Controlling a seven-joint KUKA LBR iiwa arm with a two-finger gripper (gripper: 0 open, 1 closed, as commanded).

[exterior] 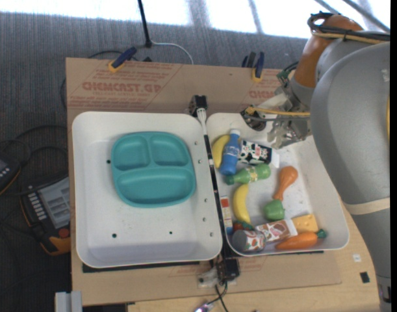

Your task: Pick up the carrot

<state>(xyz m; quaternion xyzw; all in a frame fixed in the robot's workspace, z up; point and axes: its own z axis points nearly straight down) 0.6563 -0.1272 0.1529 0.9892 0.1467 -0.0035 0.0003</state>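
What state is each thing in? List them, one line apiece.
carrot: lying flat at the right bin's front edge, not held
blue bottle: lying on its side
teal tray: flat in the left bin, nothing in its compartments
pincer: over the right bin's far end

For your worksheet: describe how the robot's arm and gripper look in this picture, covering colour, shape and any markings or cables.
The arm is a thick, rounded grey tube with smooth curved casing and an orange band above the wrist. A pale stripe runs across its lower part. The gripper is a smaller cluster of light metal and dark parts, with thin dark cables near the wrist.
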